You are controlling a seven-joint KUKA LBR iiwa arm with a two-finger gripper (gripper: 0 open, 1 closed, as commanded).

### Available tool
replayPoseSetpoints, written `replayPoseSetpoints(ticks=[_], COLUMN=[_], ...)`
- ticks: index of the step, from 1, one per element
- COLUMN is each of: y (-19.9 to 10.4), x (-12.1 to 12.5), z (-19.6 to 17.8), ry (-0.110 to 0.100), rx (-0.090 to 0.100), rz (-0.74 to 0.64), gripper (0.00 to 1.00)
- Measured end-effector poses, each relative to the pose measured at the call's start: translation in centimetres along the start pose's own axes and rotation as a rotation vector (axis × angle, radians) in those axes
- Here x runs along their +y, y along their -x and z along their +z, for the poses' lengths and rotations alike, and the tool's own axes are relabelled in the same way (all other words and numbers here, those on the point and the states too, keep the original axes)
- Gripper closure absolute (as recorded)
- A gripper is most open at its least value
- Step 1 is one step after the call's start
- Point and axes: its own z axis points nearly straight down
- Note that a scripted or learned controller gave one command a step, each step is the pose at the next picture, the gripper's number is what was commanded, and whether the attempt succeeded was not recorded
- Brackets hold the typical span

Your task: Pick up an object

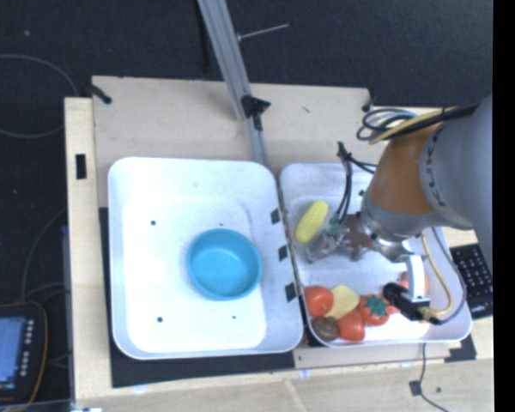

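Reach is the step in hand, as you can judge: the grey arm's jaws (333, 240) hang low in the right white bin (305, 178), just beside the yellow corn-shaped toy (311, 220); whether they are wide or narrow you cannot tell. Next, you need them centred over the corn before closing. Red and yellow toy vegetables (343, 312) cluster lower right. A blue round bowl (224, 263) sits in the left white bin (137, 187) on the tan counter (172, 110).
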Motion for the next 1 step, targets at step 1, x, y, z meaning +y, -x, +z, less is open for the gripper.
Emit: replayPoseSetpoints(ticks=[1], y=[-0.1], x=[0.24], z=[-1.56], ry=[0.008], rx=[0.005], rz=[0.008], gripper=[1.0])
